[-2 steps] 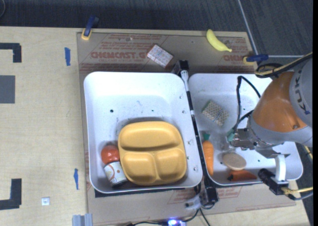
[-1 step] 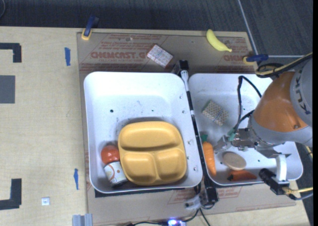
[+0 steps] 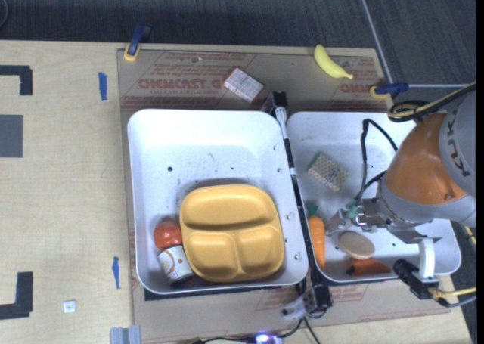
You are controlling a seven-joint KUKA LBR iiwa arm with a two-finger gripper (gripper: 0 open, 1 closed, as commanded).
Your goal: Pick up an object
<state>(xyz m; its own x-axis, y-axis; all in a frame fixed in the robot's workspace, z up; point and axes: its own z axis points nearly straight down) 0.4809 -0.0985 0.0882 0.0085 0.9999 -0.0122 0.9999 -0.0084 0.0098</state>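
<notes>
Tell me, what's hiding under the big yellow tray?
A red-orange thing and a small white can peek from beneath the yellow tray; whatever lies farther under is covered.

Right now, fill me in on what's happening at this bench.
A grey and orange robot arm reaches in from the right and has its tool low in the right bin, just above a tan oval object. A carrot lies by that bin's left wall, and a grey mesh pad sits further back. The left bin holds a yellow divided tray with a small can beside it. Nothing visibly sits in the tool, so the pick looks undone.
</notes>
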